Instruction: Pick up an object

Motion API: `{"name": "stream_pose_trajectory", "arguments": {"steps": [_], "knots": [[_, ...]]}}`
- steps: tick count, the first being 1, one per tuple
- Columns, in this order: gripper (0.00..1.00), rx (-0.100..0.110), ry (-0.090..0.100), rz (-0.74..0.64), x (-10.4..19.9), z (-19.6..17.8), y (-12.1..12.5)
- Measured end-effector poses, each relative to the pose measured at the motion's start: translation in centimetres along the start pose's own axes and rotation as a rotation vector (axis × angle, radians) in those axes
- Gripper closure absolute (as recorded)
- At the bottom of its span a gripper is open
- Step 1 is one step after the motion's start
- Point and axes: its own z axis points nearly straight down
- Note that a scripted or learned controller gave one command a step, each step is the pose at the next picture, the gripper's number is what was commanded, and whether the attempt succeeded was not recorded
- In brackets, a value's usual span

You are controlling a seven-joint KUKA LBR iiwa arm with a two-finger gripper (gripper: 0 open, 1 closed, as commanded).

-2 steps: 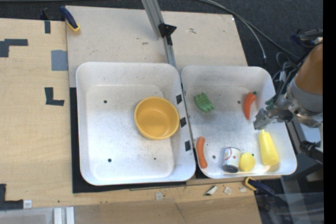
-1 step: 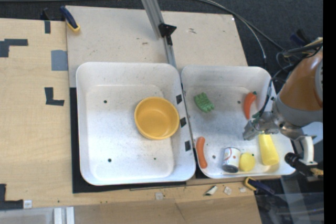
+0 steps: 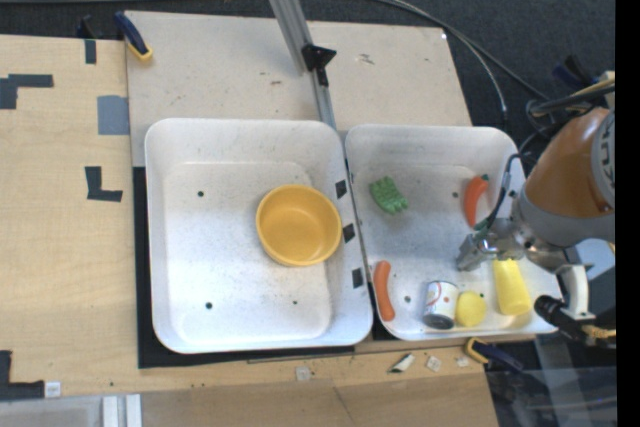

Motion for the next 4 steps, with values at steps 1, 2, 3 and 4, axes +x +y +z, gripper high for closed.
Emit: {"name": "stream_pose_trajectory", "arguments": {"steps": [1, 2, 3, 4], "knots": [[1.00, 0.002, 0.002, 0.000, 0.1, -0.9, -0.1], [1.00, -0.009, -0.004, -0.001, 0.1, -7.3, 0.4], [1.00, -0.009, -0.005, -0.001, 0.1, -11.7, 0.4], [1.00, -0.002, -0.002, -0.005, 5.2, -10.8, 1.9]]}}
